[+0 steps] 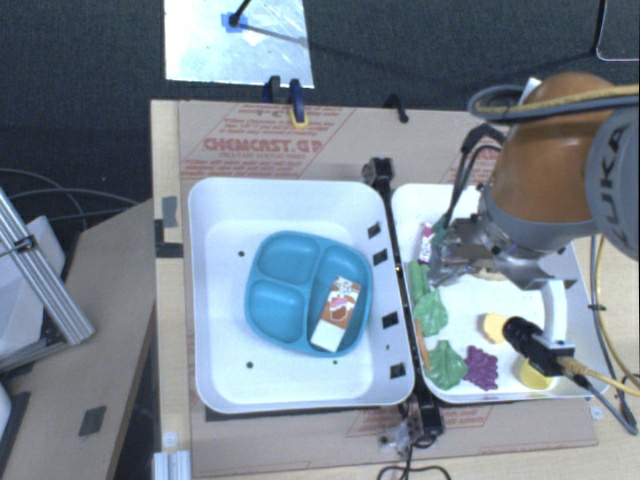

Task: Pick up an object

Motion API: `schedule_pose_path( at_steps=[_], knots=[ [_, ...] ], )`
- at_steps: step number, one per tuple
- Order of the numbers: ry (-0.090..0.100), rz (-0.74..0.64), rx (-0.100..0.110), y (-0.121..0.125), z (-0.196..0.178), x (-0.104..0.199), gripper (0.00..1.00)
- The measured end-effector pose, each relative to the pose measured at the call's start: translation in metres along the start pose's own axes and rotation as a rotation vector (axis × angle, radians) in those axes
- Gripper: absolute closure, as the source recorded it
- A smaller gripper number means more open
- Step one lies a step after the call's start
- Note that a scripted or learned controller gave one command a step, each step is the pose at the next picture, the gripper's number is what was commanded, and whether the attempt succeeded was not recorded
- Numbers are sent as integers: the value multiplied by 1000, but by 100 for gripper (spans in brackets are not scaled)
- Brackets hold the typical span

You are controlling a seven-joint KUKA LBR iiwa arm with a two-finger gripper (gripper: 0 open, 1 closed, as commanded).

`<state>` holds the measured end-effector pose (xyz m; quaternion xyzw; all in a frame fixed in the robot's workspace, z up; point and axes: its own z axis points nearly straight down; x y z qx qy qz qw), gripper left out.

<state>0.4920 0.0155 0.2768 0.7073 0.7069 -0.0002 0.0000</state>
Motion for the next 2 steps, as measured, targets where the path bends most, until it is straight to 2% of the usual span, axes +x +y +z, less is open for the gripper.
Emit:
schedule_pose_path(
  at_steps=[1,2],
  knots=[
    [4,-13,-4,-5,-38,75,100],
    [3,-5,-15,-4,-154,60,100]
  ],
)
